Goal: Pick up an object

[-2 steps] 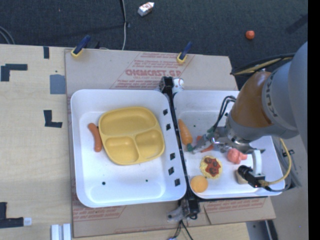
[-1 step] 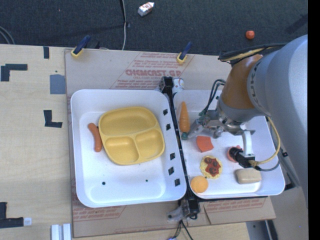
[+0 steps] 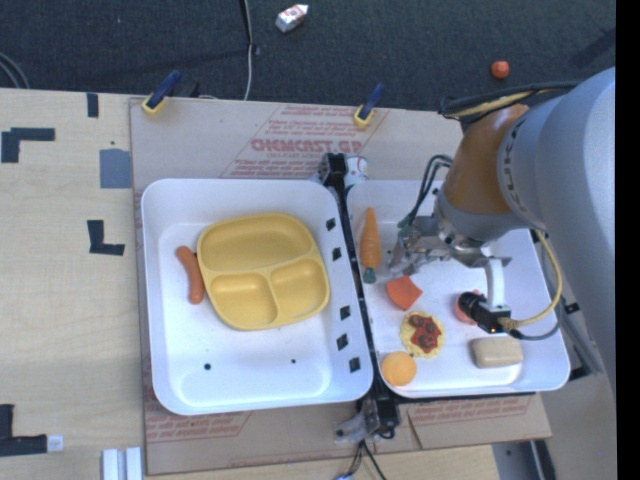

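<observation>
The right bin (image 3: 545, 368) holds an upright carrot (image 3: 369, 237), a red-orange wedge (image 3: 404, 292), a small pizza slice (image 3: 423, 333), an orange ball (image 3: 399, 369), a red round piece (image 3: 465, 308) and a beige block (image 3: 495, 352). My gripper (image 3: 407, 255) hangs low in that bin, just right of the carrot and just above the red-orange wedge. Nothing shows between its fingers. In the left bin (image 3: 165, 368) a yellow divided tray (image 3: 265, 269) lies with a sausage (image 3: 190, 274) at its left side.
A black divider (image 3: 346, 268) with clips runs between the two bins. Blue-and-yellow clamps (image 3: 159, 93) (image 3: 368, 105) hold the cardboard sheet at the back. A black cable (image 3: 243, 28) runs across the dark floor, near a small silver object (image 3: 291, 16) and an orange ball (image 3: 500, 68).
</observation>
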You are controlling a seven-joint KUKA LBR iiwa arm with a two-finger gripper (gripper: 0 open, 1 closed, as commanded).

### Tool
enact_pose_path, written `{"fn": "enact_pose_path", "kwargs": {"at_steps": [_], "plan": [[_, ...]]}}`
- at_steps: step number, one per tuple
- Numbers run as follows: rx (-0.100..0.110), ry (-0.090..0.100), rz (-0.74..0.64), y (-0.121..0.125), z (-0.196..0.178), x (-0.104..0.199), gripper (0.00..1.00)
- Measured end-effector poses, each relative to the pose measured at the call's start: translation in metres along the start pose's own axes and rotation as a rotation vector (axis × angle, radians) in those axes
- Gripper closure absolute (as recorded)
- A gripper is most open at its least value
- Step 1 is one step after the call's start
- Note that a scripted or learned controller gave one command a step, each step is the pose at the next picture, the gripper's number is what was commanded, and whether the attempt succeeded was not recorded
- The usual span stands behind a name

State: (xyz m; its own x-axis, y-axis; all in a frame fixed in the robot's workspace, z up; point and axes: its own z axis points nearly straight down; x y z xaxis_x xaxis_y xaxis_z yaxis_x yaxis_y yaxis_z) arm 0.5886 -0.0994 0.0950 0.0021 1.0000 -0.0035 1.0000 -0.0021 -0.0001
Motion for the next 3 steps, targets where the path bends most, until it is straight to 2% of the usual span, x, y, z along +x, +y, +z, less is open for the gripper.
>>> {"fn": "enact_pose_path", "kwargs": {"at_steps": [1, 2, 3], "plan": [[-0.002, 0.006, -0.009, -0.035, -0.094, 0.060, 1.00], [0.002, 0.004, -0.004, -0.035, -0.089, 0.057, 0.00], [-0.003, 0.002, -0.003, 0.027, -0.073, 0.002, 0.00]]}}
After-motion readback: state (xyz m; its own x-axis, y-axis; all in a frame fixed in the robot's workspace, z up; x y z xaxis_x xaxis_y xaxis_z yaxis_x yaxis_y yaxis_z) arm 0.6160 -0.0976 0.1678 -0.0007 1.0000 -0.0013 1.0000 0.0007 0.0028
